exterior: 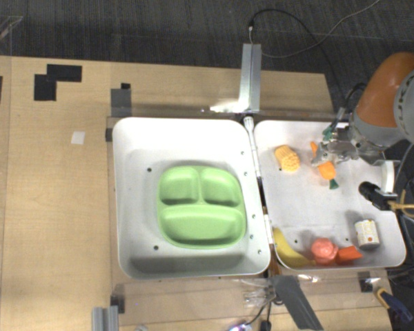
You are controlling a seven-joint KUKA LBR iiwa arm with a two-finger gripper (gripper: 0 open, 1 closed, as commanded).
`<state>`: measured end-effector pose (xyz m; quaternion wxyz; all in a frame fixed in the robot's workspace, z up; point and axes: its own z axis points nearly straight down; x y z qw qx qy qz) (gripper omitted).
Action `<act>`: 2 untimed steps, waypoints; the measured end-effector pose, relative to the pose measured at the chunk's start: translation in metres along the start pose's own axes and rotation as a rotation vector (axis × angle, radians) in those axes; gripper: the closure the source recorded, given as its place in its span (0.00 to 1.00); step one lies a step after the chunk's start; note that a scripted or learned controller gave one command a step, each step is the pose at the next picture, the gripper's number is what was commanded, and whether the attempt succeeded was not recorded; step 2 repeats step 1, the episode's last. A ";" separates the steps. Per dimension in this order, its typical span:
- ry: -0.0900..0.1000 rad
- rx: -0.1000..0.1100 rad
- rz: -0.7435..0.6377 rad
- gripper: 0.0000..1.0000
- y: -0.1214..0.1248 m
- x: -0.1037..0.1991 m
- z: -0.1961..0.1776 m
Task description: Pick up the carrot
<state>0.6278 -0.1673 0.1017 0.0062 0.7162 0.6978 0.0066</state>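
The carrot (327,170) is a short orange piece with a green tip. It sits in the upper right part of the right bin (310,205). My gripper (331,150) hangs directly over the carrot's upper end, reaching in from the right under the orange band of the arm (390,92). The carrot's top meets the gripper's lower end, and the view does not show whether it is gripped or merely lying beneath.
A yellow corn piece (287,158) lies left of the carrot. Along the right bin's front are a banana (288,251), a pink-red fruit (322,249), an orange-red item (349,254) and a small white can (366,233). The left bin (134,150) holds a green divided plate (201,205).
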 end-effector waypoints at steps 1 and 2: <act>-0.002 0.011 0.086 1.00 0.019 0.050 -0.099; -0.002 0.011 0.086 1.00 0.019 0.050 -0.099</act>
